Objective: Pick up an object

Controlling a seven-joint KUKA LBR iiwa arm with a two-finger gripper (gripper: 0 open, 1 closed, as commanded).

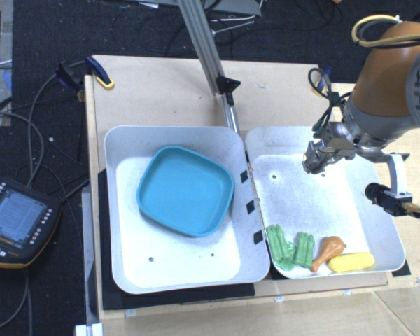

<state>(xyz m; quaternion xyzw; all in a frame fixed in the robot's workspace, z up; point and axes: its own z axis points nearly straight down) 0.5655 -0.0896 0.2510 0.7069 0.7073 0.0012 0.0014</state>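
Two shallow white bins sit side by side on the bench. The left bin [126,187] holds one thing: a blue plate [185,190], squarish with rounded corners, lying flat across the middle and far part of the bin, slightly turned. The floor near it, toward the near edge, is bare white.

The right bin [378,229] has its contents bunched along the near edge. Counted from left to right there are four items: one green piece [280,246] with a lumpy outline, a second green piece [304,248] just beside it with ridges along its length, one orange toy [328,249] shaped like a small drumstick, tilted with its thick end to the right, and one yellow oblong toy [351,261] lying flat at the right, touching or almost touching the orange one. The two green pieces lie close together, and it is hard to tell whether they touch.

The gripper [315,161] hangs over the far part of the right bin, well apart from the four items at the near edge. It is dark and seen from above at a slant, so whether it is apart or together cannot be told. Nothing is visible between its tips. The grey and orange arm [388,82] enters from the right.
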